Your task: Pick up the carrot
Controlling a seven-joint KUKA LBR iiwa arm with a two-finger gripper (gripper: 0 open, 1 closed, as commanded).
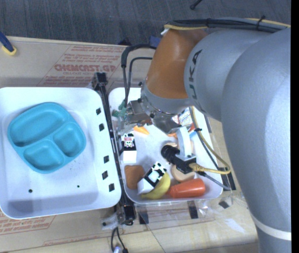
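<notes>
the claw (134, 116) sat low at the far end of the right bin (218, 193), tucked under the arm's orange band (171, 62), and whether it was open or shut could not be told, since the wrist covered most of it and only dark metal parts and a small orange scrap (143, 131) beside them showed; nothing could be made out in its hold. just nearer the camera lay a small black and white box (128, 140) and a white block (129, 155), then a brown piece (133, 175) by the bin's left wall. the carrot (188, 189), a smooth orange-red body, lay along the near wall of the right bin, touching a yellow banana (160, 188), with a black and white checked toy (155, 173) resting above the banana and a pale bun-like item (183, 173) just behind the carrot. the carrot was well apart from the claw, at the opposite end of the bin, so the pick looked not yet begun: the claw had still to cross to the near wall, come down over the carrot, close and lift. across the divider the left bin (1, 141) held a blue sectioned plate (46, 136), and both bins rested on the brown worktop (44, 51)
</notes>
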